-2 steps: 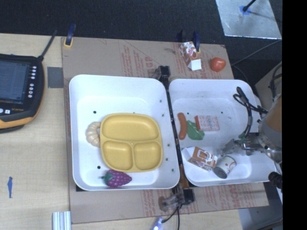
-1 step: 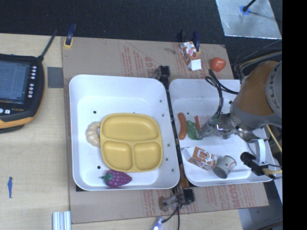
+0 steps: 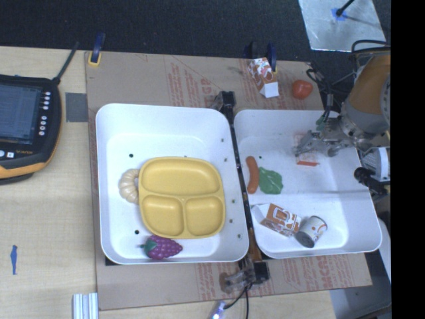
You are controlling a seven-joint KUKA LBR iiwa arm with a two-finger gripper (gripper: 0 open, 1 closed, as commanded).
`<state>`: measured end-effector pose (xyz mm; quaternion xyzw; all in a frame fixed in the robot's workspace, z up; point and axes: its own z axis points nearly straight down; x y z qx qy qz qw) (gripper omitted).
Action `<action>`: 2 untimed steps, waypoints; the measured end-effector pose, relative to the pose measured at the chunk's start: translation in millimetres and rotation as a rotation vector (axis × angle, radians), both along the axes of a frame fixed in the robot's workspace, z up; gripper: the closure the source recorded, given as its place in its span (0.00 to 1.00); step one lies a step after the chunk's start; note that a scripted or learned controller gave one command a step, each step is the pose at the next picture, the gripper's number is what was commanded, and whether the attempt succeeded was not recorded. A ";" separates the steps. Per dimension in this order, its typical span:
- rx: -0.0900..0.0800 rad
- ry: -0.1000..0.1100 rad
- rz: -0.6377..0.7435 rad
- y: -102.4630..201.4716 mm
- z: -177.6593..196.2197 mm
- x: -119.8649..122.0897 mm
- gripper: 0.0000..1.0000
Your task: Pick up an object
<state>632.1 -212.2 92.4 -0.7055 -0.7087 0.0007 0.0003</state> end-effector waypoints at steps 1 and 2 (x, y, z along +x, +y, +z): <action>0.001 0.002 0.001 15.3 14.4 -82.2 0.00; 0.001 0.001 0.001 43.3 11.1 -37.1 0.00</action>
